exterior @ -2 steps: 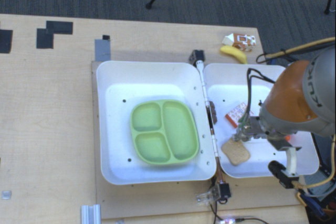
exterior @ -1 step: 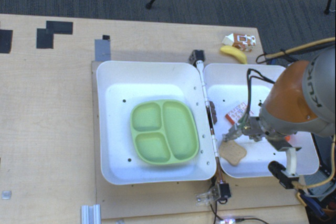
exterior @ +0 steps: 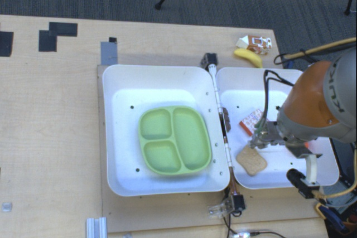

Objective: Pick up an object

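Nearest the camera, the desk [exterior: 50, 136] edge carries some clips and wires just below the seam where the two white bins meet. The right bin [exterior: 329, 173] holds a tan toast-shaped piece [exterior: 252, 160] lying flat near its front left corner, close to the dividing rim. Right above it sits the claw [exterior: 261, 139], low in the bin, at the toast's upper edge; whether its fingers are spread or pressed together, I cannot tell, and nothing is plainly pinched between them. Just beyond the claw lies a red-and-white packet [exterior: 251, 120], tilted, near the bin's left wall. The orange-banded arm [exterior: 312, 100] covers much of the bin's right half, leaving open floor toward the back left.

The left bin [exterior: 111, 120] holds a green three-compartment tray [exterior: 175, 141], sitting in the middle toward the front, with bare white floor all round it, widest at the back and left.

Farther off, beyond the right bin's back rim, a yellow banana [exterior: 247, 56] and a small white-and-orange carton [exterior: 256, 42] rest on the desk.
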`<move>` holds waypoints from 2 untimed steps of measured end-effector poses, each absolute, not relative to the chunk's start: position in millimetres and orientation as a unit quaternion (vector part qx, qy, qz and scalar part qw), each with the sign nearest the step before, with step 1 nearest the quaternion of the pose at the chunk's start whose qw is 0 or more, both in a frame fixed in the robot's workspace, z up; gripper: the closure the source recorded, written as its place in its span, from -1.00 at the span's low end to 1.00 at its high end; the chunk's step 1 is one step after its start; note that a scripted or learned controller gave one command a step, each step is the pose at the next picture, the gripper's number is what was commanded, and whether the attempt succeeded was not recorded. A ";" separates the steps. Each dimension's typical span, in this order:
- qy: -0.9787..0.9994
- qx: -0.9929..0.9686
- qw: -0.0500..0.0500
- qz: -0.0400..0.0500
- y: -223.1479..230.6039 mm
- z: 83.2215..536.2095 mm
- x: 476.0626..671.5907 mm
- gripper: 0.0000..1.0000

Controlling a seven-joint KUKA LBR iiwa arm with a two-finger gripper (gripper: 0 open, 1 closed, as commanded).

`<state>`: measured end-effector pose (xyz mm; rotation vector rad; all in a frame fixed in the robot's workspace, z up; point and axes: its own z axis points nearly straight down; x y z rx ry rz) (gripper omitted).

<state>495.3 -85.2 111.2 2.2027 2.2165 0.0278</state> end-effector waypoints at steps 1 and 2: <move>0.709 0.705 0.008 0.009 -85.2 111.1 495.2 -1.00; 0.710 0.704 0.009 0.010 -84.5 121.5 496.8 1.00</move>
